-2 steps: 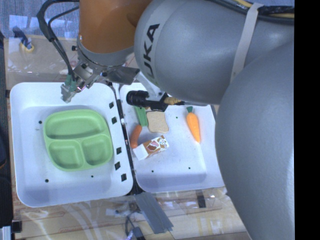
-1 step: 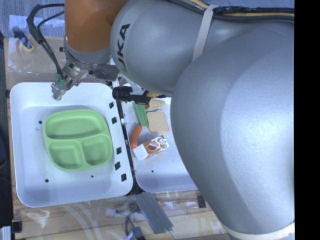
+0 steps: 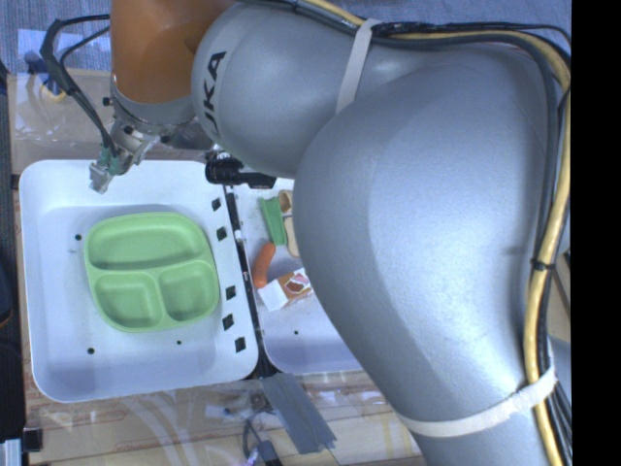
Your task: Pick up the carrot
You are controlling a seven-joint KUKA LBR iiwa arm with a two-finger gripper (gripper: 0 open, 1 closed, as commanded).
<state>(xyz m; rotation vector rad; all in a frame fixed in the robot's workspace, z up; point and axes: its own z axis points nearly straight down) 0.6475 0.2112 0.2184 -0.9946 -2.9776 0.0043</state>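
Observation:
The orange carrot (image 3: 262, 263) lies in the right bin (image 3: 301, 352) close to its left wall, between a green item (image 3: 273, 218) above it and a small white-and-brown packet (image 3: 289, 286) below it. The gripper (image 3: 102, 176) hangs well to the left, over the far rim of the left bin (image 3: 49, 289), far from the carrot. Nothing shows at its tip. The big grey arm covers most of the right bin.
A light green divided tray (image 3: 150, 270) lies in the middle of the left bin. A black divider (image 3: 238, 260) with clips runs between the bins. Cables loop at the upper left, and the bench's front edge shows tape and a grey plate.

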